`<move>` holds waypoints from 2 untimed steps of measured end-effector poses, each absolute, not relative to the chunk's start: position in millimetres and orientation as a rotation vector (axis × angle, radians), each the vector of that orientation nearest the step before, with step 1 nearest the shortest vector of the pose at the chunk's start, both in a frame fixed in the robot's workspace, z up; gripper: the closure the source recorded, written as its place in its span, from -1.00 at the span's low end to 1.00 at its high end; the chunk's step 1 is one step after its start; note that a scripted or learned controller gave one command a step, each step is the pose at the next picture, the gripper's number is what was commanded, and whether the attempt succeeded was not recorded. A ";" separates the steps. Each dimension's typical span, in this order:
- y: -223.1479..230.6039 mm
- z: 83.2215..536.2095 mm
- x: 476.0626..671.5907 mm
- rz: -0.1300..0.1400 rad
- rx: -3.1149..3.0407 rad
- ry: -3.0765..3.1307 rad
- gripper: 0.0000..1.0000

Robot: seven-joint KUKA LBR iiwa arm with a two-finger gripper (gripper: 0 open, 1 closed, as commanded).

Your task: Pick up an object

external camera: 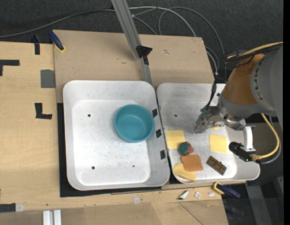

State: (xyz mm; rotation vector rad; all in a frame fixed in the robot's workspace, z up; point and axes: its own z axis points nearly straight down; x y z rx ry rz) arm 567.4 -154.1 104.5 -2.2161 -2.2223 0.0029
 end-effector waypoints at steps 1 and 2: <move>-160.6 164.0 563.8 -0.003 -2.224 -2.224 1.00; -157.8 213.7 574.4 -0.003 -2.221 -2.227 1.00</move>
